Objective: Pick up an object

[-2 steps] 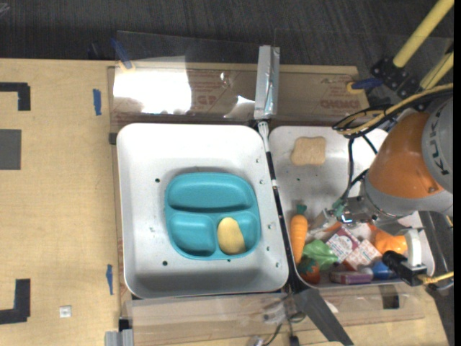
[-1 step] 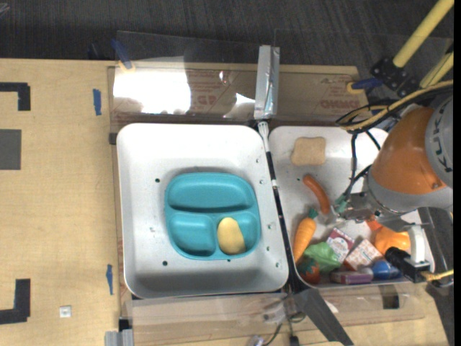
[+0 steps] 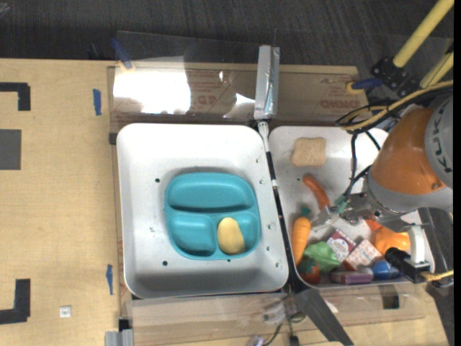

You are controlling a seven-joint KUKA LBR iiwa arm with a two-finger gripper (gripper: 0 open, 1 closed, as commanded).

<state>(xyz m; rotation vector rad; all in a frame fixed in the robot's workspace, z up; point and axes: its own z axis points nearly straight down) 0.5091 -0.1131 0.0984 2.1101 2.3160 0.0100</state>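
Observation:
The right bin holds a heap of toy food. A tan bread slice lies near its far edge, with a red-orange sausage just below it. An orange carrot stands along the left wall beside a green leafy piece. A pink-and-white packet, a red-and-white box, a purple tube and an orange fruit crowd the near side. My gripper reaches in from the right, low over the heap, between the sausage and the packet. Nothing visibly sits in its grasp.
The left bin holds a teal divided plate with a yellow lemon-like piece in its near right compartment. A clear panel and a taped post stand behind the bins. Cables and a yellow rod hang at the upper right.

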